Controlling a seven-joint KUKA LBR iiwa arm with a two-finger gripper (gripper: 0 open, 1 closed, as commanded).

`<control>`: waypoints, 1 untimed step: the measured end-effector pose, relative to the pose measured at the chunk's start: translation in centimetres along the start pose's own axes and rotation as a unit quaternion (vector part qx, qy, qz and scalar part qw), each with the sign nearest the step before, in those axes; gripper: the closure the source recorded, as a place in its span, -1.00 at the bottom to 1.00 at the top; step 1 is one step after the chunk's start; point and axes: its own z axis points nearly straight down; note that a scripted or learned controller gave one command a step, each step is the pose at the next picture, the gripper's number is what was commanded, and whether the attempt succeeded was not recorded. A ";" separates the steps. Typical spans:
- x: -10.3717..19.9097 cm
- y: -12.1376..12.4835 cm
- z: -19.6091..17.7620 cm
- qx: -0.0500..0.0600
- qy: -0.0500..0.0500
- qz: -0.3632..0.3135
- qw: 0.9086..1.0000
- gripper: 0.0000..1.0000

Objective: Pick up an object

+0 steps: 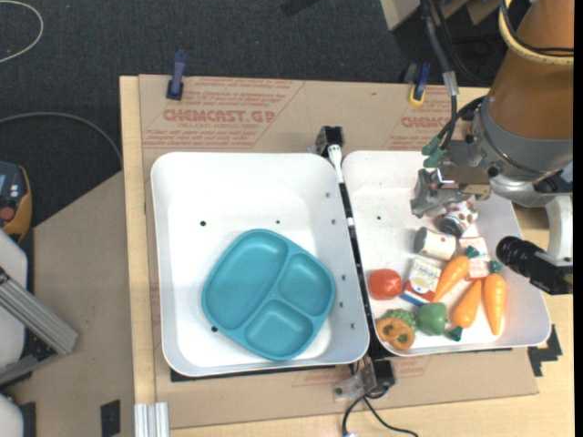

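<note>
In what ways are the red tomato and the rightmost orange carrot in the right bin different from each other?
The tomato is red and round; the carrot is orange, long and tapering. The tomato lies near the left wall of the right bin, while the carrot lies near its right side. The tomato lies a little apart from the items around it; the carrot lies close beside another carrot. Both are toy foods lying in the same bin, below the gripper.

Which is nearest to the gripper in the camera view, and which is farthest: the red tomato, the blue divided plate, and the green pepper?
Measured from the gripper, in the right bin:
1. Red tomato, toward the right bin's left side.
2. Green pepper, near the right bin's front edge.
3. Blue divided plate, in the left bin.
</note>
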 end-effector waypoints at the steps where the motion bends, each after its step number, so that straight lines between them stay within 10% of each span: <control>1: 1.7 -0.9 -11.5 -0.002 0.001 -0.002 1.000 1.00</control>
